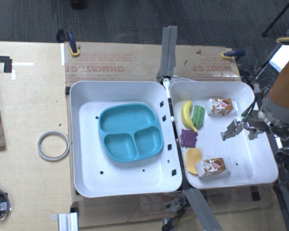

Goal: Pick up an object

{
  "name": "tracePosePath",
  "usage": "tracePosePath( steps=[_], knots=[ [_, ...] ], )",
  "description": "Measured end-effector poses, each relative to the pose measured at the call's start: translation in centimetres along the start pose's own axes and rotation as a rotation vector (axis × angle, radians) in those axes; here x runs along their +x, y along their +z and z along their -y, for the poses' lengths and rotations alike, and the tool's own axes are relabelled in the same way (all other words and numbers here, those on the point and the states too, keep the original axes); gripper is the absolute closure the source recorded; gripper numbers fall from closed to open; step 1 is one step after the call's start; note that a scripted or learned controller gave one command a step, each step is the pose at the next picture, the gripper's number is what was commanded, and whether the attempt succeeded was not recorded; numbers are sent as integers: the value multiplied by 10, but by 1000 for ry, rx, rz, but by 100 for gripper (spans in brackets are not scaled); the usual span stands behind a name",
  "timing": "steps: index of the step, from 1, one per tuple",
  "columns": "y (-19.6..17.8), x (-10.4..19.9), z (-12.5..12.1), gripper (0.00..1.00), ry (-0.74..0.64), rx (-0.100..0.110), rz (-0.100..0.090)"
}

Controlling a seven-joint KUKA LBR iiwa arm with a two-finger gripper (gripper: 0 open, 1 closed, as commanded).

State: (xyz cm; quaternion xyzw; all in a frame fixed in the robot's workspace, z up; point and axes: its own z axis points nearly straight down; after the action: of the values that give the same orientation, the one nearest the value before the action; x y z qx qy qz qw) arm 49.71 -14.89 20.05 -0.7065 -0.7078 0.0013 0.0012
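approach step: claw (pixel 229 132) hung open and empty over the right bin (pixel 260 172), toys lying left of it around the banana (pixel 186 114), so next move likely needed lowering onto one.

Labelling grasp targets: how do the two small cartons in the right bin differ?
The upper carton lies near the right bin's far wall, apart from other items; the lower carton lies near the front wall, touching the yellow-orange piece. The upper one sits nearer the gripper; the lower one is further down the bin. Both are white and brown with similar print, and both lie flat.
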Motion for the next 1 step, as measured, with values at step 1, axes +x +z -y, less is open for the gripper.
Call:
tracePosePath(
  steps=[1],
  knots=[
    [51,28,-74,0,-11,-1,0]
  ],
)
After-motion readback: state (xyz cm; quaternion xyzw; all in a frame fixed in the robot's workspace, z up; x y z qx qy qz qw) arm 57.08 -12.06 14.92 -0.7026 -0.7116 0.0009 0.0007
